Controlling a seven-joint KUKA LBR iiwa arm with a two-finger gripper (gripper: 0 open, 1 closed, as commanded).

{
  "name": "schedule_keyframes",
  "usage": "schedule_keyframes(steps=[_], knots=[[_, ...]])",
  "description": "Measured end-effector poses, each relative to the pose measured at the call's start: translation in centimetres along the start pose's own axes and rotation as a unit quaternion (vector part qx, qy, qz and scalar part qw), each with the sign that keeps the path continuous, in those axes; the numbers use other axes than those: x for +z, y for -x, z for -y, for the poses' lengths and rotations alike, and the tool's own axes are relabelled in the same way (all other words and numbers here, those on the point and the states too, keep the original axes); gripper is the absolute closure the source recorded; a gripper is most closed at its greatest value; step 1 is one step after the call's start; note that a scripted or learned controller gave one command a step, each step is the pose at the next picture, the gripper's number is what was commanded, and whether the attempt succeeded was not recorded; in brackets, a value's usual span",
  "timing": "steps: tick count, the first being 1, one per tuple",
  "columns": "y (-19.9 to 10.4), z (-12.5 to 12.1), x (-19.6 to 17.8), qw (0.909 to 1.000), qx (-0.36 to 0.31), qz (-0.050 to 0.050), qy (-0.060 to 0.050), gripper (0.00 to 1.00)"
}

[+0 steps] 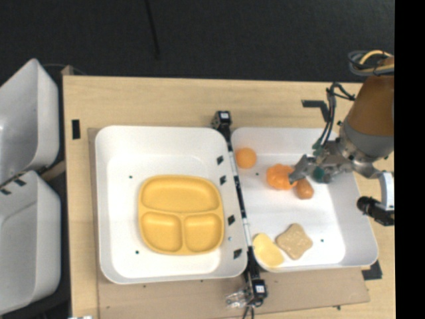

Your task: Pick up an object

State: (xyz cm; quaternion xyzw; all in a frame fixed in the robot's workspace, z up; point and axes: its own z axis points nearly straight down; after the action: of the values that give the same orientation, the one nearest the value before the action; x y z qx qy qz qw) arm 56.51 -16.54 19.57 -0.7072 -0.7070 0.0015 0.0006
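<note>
The right bin [345, 244] holds several food pieces: a small orange ball [246, 157] near its left wall, a bigger orange piece [279, 177] in the middle, a brownish round piece [304, 190] beside it, a tan cracker-like piece [294, 240] and a pale yellow slice [267, 250] at the front. My gripper [307, 169] reaches in from the right and hangs right over the bigger orange piece and the brownish piece. Whether anything sits between its tips cannot be made out.
The left bin [113, 244] carries a yellow divided tray [180, 212] with three compartments. A raised divider with black clips [232, 178] runs between the bins. White containers [26, 178] stand off the bench at the left. Cables hang behind the arm [368, 118].
</note>
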Motion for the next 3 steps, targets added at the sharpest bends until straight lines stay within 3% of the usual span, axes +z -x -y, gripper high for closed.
schedule_keyframes(steps=[1,2,3], knots=[[-0.5,-0.7,4.8,1.0,0.0,0.0,0.0,0.0],[-0.2,-1.3,7.4,0.9999,0.001,0.004,0.012,0.0],[0.0,-1.2,6.6,0.9999,0.004,0.004,0.011,1.0]])
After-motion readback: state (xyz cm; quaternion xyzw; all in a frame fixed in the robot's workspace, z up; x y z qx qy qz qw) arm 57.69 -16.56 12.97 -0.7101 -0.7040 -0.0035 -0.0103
